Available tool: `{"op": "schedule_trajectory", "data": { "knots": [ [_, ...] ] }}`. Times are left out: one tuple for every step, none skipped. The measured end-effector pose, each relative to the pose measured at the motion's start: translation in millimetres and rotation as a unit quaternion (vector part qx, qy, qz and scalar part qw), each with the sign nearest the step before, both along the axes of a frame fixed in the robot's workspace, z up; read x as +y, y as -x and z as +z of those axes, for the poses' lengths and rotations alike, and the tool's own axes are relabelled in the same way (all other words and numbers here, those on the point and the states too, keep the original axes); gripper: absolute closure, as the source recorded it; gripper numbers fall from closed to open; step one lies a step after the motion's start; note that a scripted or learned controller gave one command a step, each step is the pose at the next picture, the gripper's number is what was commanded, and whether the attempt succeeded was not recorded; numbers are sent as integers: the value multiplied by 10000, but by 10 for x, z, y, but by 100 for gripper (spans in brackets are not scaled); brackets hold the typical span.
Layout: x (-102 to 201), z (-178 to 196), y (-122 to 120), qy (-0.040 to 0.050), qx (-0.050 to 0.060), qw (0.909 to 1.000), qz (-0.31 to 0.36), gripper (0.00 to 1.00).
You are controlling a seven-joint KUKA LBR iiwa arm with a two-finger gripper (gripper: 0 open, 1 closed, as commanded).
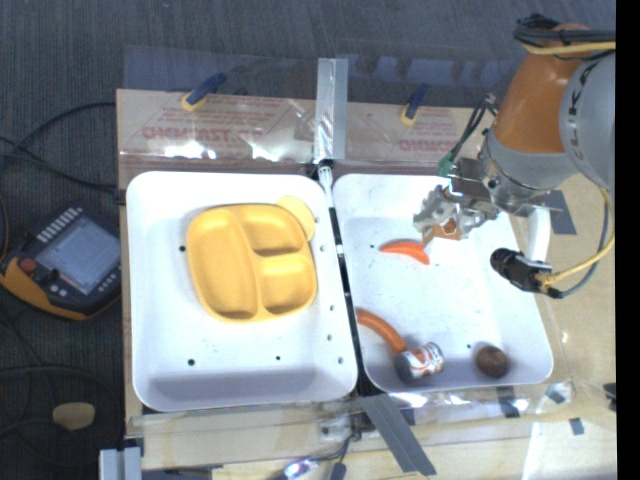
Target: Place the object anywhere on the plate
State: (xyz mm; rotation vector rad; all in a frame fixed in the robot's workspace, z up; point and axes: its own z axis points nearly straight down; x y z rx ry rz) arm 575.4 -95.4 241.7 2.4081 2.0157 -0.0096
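A: Nearest, along the right bin's (520, 363) front wall?
B: A curved orange sausage shape (380, 329), a small can (425, 359), a round brown lump (490, 360).
A: The plate?
B: Yellow moulded plate (250, 260) with compartments, in the left bin (160, 368).
A: The pincer?
B: The pincer (447, 223) hangs over the right bin, something small and orange-brown at its tips; an orange curved piece (405, 251) lies just beside. Opening: cannot tell.

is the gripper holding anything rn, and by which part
Cannot be told: the gripper hangs over the right bin with something brownish-orange at its tip; the orange carrot-like piece lies beside it.
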Motion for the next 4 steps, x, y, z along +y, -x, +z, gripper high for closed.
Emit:
{"op": "schedule_trajectory", "data": {
  "knots": [
    [986, -562, -27, -17, 13, 9944, -1057, 100],
    [986, -559, -29, -16, 9, 9944, -1058, 0],
    [993, -481, -25, -11, 29, 9945, -1048, 100],
    [1622, -595, -507, -4, 0, 9918, -1274, 100]
  ]
}}
